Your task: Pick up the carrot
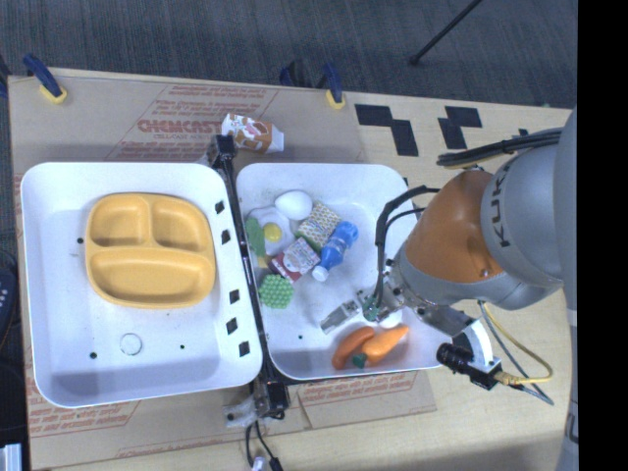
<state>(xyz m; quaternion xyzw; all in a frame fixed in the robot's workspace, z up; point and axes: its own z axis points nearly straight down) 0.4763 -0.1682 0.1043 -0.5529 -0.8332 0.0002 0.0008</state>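
Note:
The orange carrot (pixel 371 345) lies flat near the front wall of the right bin (pixel 392 180), with a bit of green at its lower left side. My gripper (pixel 345 315) hangs just above and to the left of the carrot, low over the bin floor. Nothing shows held in it. The grey arm with its orange band (pixel 446 238) reaches in from the right and covers the bin's right part.
Further back in the right bin lie a white egg (pixel 292 204), a blue bottle (pixel 337 245), a patterned box (pixel 319 225), a red-and-white packet (pixel 299 259) and a green knobbly toy (pixel 276 290). The left bin (pixel 59 361) bears a yellow divided plate (pixel 150 246). A small packet (pixel 250 132) lies behind the bins.

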